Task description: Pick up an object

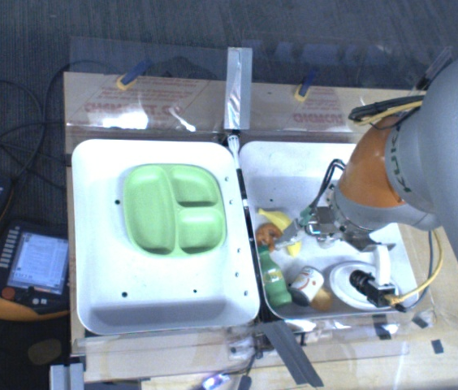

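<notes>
My gripper [312, 223] hangs low over the middle of the right bin [294, 173], coming in from the right under the orange-banded wrist. Just left of it lies a yellow banana-shaped piece [275, 217], with a small orange-brown object [267, 235] below that. A little yellow bit [294, 249] sits right under the gripper. Along the bin's front edge lie a green bottle [274, 279], a white and red can [306, 281] and a brown lump [323, 300]. A white round dish [344, 289] lies to their right, partly hidden by the arm.
The left bin [91, 218] holds a green divided plate [174, 208] near its centre. A raised divider [245, 218] separates the two bins. The arm's bulk covers the right bin's right side. Tablets and cables lie off the bench at far left.
</notes>
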`<state>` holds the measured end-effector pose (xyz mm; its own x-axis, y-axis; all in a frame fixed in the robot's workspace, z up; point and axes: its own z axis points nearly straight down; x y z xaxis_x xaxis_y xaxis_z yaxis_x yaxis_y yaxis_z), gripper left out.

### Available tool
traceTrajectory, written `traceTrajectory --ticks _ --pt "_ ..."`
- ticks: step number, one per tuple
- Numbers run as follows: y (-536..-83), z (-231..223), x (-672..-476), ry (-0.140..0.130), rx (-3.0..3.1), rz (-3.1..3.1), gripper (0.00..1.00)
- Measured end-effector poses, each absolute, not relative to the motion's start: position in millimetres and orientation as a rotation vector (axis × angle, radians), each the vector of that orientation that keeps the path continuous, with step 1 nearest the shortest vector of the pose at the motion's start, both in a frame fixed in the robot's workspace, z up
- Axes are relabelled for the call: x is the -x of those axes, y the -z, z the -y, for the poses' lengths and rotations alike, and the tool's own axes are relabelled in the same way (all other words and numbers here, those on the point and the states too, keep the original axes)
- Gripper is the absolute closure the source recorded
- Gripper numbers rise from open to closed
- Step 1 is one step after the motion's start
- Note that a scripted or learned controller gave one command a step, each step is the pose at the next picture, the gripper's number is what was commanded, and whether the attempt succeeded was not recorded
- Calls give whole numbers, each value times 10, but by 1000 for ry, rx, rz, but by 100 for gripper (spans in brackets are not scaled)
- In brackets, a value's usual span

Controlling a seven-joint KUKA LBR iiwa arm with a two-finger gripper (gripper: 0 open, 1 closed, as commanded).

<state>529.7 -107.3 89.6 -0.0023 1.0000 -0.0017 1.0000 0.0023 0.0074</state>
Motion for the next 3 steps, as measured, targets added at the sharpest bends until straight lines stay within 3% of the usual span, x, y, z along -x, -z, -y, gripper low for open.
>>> traceTrajectory --ticks 1,2,3 --pt "-1833 891 -5501 7 -2180 -2260 0" --pt "-957 947 -5486 1 -1749 -2608 0" --pt "-1045 939 -5484 1 -1751 -2611 100"
